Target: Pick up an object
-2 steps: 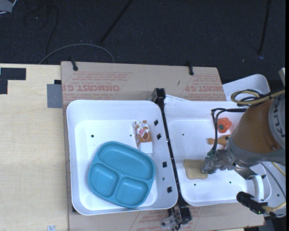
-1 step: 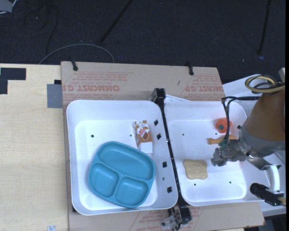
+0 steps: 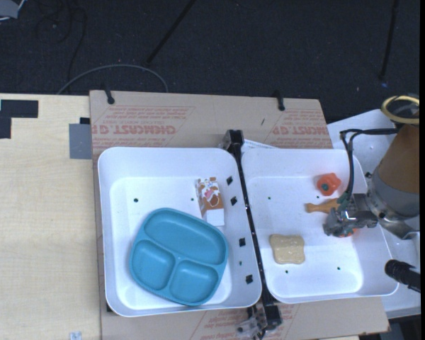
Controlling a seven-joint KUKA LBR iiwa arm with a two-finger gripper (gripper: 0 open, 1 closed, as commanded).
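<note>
The gripper [image 3: 340,222] hangs low by the right bin's [image 3: 312,292] right edge, over the tip of a tan wooden-looking utensil [image 3: 319,206]; whether it is open or clamped, I cannot tell. To lift cleanly, it should centre on that handle, clear of the orange toy [image 3: 328,183] near the far right corner. Mirrored "CHEMCAST GP" print shows on the board [image 3: 198,122] beyond the bins.

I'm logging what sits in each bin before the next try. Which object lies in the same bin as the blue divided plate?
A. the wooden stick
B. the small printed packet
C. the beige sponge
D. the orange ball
B: the small printed packet lies in the left bin just above the blue divided plate, while the other three things lie in the right bin.
</note>
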